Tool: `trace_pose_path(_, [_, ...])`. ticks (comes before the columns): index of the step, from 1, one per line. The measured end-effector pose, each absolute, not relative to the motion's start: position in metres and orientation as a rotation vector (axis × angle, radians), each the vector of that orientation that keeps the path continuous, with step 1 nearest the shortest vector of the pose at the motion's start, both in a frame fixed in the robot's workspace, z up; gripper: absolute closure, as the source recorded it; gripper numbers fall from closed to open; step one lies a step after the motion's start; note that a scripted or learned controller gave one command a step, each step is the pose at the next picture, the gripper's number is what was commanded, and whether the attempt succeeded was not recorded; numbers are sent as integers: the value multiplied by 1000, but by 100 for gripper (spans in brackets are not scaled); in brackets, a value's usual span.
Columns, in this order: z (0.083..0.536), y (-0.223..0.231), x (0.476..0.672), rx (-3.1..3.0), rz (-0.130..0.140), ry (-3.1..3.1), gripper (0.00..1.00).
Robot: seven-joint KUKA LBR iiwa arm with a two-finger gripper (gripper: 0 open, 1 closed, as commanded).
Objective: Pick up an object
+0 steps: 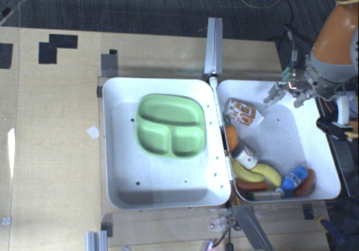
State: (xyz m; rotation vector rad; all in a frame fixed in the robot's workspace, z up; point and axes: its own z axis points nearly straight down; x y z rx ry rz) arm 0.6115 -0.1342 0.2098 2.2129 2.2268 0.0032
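1. You have two white bins: the left bin (115,149) and the right bin (314,149).
2. You have one green divided tray (170,125), lying in the left bin.
3. In the right bin, count one printed packet (242,112), one banana (259,174), one carrot (231,137) and one blue bottle (294,178).
4. You have one small white-and-brown cylinder (246,157); what it is cannot be told.

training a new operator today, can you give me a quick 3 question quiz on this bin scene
1. True or false: the green three-compartment plastic tray lies in the right white bin.
2. Which lies nearest the gripper?
A. yellow banana
B. white and orange printed packet
C. blue plastic bottle
3. Fill in: the gripper hovers over the ____ bin.

Key: 1 false, it lies in the left white bin; 2 B; 3 right.
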Motion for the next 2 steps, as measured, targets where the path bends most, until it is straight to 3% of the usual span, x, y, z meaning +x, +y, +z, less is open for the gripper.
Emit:
trace_pose_path(1, [221,-133,613,2204,9,2230,100])
trace_pose_path(2, [298,-174,606,2298,5,2134,100])
